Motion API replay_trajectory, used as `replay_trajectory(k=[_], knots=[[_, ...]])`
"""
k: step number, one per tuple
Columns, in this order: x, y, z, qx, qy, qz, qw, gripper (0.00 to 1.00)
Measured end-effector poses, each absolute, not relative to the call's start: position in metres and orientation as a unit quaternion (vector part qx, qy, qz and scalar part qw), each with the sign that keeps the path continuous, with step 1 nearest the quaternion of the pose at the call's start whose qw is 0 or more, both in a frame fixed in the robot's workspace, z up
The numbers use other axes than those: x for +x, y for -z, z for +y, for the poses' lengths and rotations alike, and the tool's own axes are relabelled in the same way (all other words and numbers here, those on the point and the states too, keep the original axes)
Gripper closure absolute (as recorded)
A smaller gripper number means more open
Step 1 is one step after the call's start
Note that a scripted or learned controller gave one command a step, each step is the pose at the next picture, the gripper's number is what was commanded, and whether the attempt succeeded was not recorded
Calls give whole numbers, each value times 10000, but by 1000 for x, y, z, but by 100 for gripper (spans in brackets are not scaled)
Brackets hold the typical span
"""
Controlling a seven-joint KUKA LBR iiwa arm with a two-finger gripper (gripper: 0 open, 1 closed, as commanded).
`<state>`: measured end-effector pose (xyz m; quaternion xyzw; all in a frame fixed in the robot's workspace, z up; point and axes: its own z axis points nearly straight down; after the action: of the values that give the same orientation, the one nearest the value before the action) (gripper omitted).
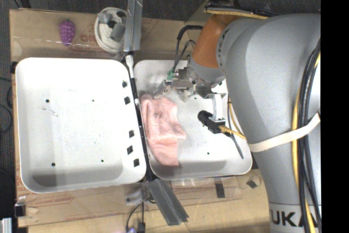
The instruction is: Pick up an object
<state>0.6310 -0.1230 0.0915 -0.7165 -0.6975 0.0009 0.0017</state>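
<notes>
I have open floor across the left bin (71,117), but in the right bin (196,163) a pink cloth (162,128) lines the left edge.

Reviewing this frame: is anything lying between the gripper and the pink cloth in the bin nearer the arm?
Nothing visible stands in the way. The gripper is over the far end of the bin nearer the arm, close to the upper edge of the pink cloth, with only bare white bin floor showing between them.

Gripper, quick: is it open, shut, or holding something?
Gripper: cannot be told; it hovers by the top end of the pink cloth.
</notes>
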Motion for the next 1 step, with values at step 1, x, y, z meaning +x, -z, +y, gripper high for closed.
replay_trajectory(k=[1], knots=[[631, -117, -181, -6777, -6, -7353, 8, 0]])
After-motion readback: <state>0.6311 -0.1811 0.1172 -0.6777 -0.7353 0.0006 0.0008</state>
